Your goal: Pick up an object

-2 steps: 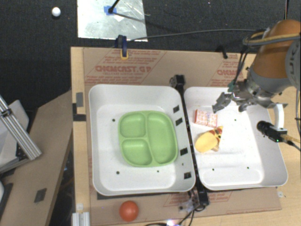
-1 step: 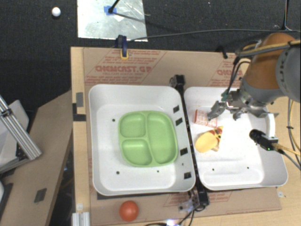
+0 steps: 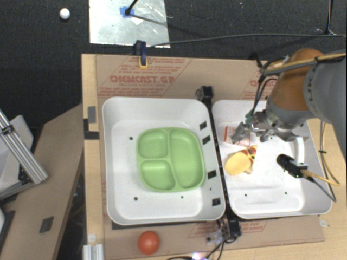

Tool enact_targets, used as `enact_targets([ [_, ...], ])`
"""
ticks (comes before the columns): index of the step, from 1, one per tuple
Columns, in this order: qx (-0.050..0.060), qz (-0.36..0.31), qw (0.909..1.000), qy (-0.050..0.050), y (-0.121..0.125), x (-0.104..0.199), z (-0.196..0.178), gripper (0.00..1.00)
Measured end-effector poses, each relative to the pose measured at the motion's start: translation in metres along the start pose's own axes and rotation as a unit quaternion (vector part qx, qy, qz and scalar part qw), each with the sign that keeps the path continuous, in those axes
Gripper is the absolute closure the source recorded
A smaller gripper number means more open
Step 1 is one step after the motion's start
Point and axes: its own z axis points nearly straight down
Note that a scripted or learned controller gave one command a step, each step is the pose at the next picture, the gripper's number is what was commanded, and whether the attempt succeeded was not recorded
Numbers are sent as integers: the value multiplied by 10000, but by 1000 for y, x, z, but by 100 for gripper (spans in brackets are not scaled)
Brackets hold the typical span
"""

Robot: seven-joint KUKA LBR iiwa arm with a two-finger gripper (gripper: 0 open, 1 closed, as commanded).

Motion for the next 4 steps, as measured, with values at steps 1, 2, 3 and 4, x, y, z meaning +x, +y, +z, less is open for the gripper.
enact_targets([
  [1, -30, 13, 10000, -13, 1, 0, 33, 0],
  [2, -31, 16, 10000, -6, 2, 0, 22, 100],
  [3, -41, 27, 10000, -8, 3, -9, -39, 100],
  [4, -44, 5, 10000, -10, 11, -15, -88, 100],
])
